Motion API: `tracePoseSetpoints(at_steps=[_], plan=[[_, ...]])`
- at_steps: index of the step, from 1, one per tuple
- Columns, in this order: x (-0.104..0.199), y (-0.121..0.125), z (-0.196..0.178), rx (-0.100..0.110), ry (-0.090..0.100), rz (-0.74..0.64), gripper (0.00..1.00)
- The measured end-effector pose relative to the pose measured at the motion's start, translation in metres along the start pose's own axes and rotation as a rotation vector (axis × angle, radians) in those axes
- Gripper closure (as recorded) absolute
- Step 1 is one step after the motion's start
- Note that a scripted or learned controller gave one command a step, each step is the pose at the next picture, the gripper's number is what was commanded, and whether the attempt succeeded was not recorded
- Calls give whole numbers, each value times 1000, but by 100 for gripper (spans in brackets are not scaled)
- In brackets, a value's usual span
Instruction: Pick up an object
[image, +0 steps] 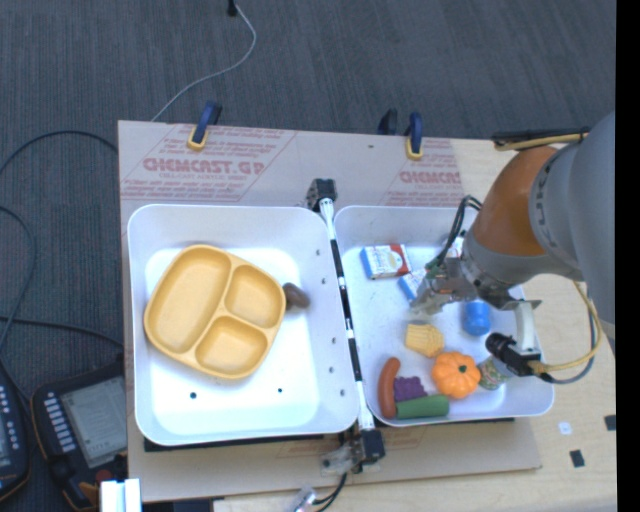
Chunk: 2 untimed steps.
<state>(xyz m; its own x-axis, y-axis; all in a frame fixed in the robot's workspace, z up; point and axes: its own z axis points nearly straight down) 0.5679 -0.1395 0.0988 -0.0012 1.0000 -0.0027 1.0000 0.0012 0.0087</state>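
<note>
My gripper (432, 296) is low inside the right bin (350, 300), near its middle. Just left of it lies a small blue stick (408, 288), and a blue and white packet (384, 260) lies behind that. A yellow wedge (424, 339) sits directly in front of the gripper, and a blue round piece (477, 318) sits to its right. Along the front of the bin are an orange pumpkin (457, 375), a red sausage (388, 379), purple grapes (408, 388) and a green piece (424, 407). Nothing shows in the gripper's grasp.
The left bin (140, 380) holds a yellow divided plate (214, 310) with a small brown object (296, 296) at its right edge. A black and white rail (342, 300) separates the bins. The grey arm with its orange band (515, 205) hangs over the right bin's back right.
</note>
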Motion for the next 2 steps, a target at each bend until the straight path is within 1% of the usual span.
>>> tracePoseSetpoints(at_steps=[1,2], plan=[[0,0,0,0,0,0,0],[34,-49,10,-3,-2,2,0]])
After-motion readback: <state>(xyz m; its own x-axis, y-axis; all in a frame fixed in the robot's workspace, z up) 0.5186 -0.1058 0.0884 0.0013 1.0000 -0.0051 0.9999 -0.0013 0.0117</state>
